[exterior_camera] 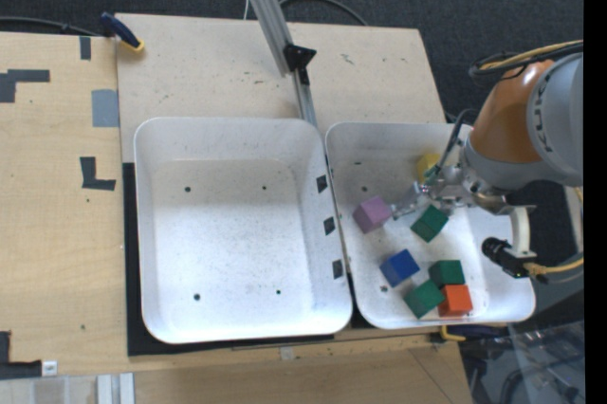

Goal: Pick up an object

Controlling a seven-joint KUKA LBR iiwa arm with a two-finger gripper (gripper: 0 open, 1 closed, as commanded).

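Observation:
The right bin holds several small blocks. A purple block lies near its left wall and a dark green block sits mid-bin. A blue block, two more green blocks and an orange block cluster at the front. A yellow object lies farther back, partly hidden by the arm. My gripper hangs low inside the right bin, between the purple block and the dark green block and just above the latter. No block shows in its grasp.
The left bin stands beside the right one, sharing a raised divider. A slanted metal bar crosses the bench behind the bins. The grey and orange arm overhangs the right bin's right wall.

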